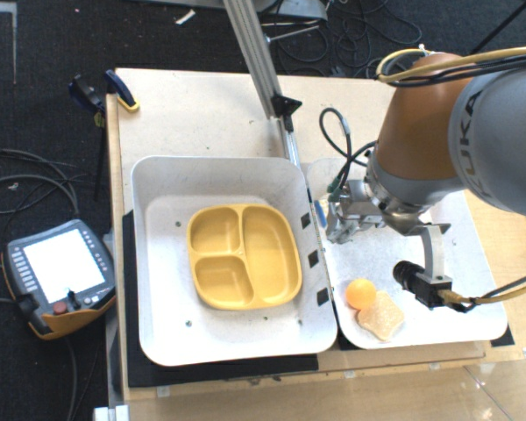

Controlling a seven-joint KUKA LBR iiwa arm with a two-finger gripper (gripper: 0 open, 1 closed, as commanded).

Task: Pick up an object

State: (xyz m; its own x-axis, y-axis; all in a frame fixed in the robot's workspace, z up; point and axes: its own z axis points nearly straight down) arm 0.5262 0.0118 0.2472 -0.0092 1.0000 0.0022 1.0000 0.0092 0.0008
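Observation:
In the right bin [486, 323] an orange ball [361, 294] lies near the front left corner, touching a pale yellow sponge-like piece [381, 316] just in front of it. My gripper [340, 226] hangs over the left side of that bin, behind the ball and well apart from it. Nothing shows between its metal fingers. The arm's big orange and grey body covers much of the bin behind it. A yellow divided plate [244, 256] with three compartments rests in the middle of the left bin [158, 191].
A slanted metal pole [259, 51] rises behind the bins. A teach pendant [57, 274] sits on the floor at the left. A clamp [105, 90] grips the bench's back left corner. Cables lie on the floor beyond the bench.

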